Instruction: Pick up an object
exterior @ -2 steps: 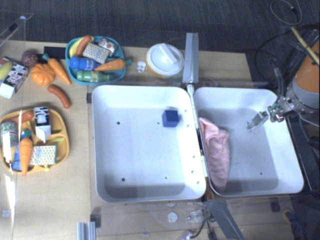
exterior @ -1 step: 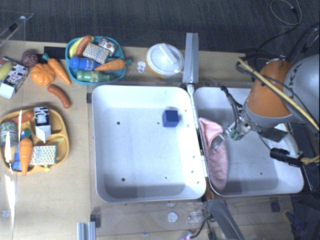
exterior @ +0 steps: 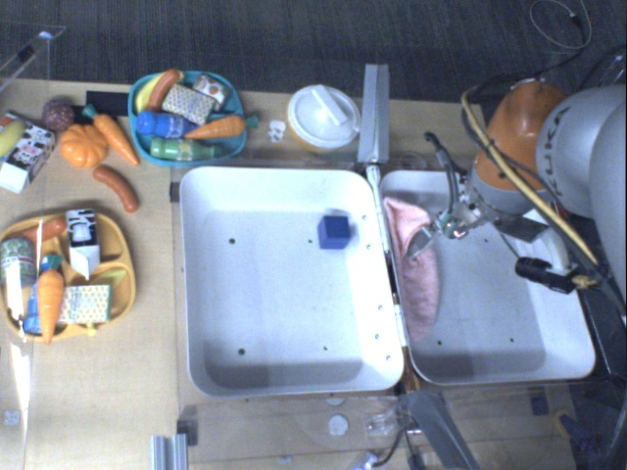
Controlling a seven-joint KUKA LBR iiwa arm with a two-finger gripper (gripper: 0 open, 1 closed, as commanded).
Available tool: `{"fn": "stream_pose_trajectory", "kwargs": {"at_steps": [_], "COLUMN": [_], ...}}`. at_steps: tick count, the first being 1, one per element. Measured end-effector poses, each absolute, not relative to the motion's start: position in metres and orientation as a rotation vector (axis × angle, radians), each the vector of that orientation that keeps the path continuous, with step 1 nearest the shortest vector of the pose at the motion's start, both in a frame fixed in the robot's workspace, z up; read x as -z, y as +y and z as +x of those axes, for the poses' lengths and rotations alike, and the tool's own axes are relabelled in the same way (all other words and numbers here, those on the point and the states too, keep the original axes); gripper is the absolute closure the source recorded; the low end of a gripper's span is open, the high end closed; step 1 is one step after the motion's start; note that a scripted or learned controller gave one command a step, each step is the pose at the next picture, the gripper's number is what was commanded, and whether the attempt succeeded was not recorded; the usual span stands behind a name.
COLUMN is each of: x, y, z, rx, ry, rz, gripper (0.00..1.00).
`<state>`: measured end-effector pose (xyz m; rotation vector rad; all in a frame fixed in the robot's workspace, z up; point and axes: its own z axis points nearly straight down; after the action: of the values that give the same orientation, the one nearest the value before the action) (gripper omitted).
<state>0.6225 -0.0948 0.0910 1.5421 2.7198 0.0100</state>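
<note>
Arm: grey KUKA with orange band, over right white bin (exterior: 549,351) | Two-finger gripper (exterior: 423,243): finger state unclear, low over crumpled pink cloth (exterior: 416,272) along bin's left wall | Small blue cube (exterior: 335,230): left white bin (exterior: 245,360), upper right area

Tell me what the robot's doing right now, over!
Gripper low in right bin, at pink cloth. Grip unclear. Blue cube alone in left bin, untouched. Nothing blocking.

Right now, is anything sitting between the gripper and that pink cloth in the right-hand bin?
Nothing visible does. The gripper is low in the right white bin, right at the upper part of the crumpled pink cloth lying along the bin's left wall. The small blue cube sits apart in the left white bin.
</note>
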Motion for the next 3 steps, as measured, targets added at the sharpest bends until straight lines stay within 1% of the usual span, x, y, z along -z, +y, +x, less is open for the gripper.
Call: {"fn": "stream_pose_trajectory", "kwargs": {"at_steps": [1, 2, 3], "x": [-0.1031, -0.1031, -0.1031], "y": [-0.0935, -0.0935, -0.0935], "z": [0.6246, 0.6245, 0.6245], "rx": [-0.015, -0.015, -0.015], "ry": [2.718, 2.718, 2.718], "rz": [1.537, 1.537, 1.537], "gripper": [1.0, 0.0, 0.0]}}
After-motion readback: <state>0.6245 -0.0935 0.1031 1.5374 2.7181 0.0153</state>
